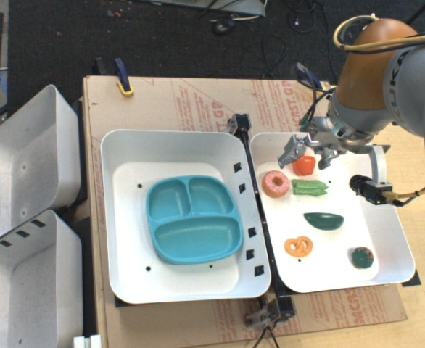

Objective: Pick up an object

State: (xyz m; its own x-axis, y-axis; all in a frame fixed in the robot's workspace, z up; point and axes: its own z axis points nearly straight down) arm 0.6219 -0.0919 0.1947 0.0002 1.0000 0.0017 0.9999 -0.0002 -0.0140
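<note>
- While the arm (386, 71) reaches in over the table's (183, 100) right edge, the tool (308, 153) hangs low over the far part of the right bin (394, 223).
- Tool state: two fingers spread apart and pointing down, one on each side of a red piece (304, 165). Contact with that piece cannot be confirmed; it appears to sit on the bin floor, not lifted.
- Task object, by judgement: the red piece, the nearest item to the tool, lying directly under it near the bin's far edge, toward the bin's left side.
- Key relation: the piece sits in the gap between the fingers, so the coming move looks like a short drop and a squeeze, with no sideways travel. The piece is compact, with no clear long axis, so wrist angle should matter little.
- Neighbours: a pink donut (275, 183) just toward the left, and a green piece (310, 188) just nearer the table's front. Both are close; a finger could nudge either on descent.
- Other contents: a dark green bowl-like item (323, 220), a pretzel (298, 246) and a dark round item (362, 257), all well apart from the tool, toward the bin's near edge.
- Left bin (125, 194): holds a blue tray (194, 218); not involved.
</note>
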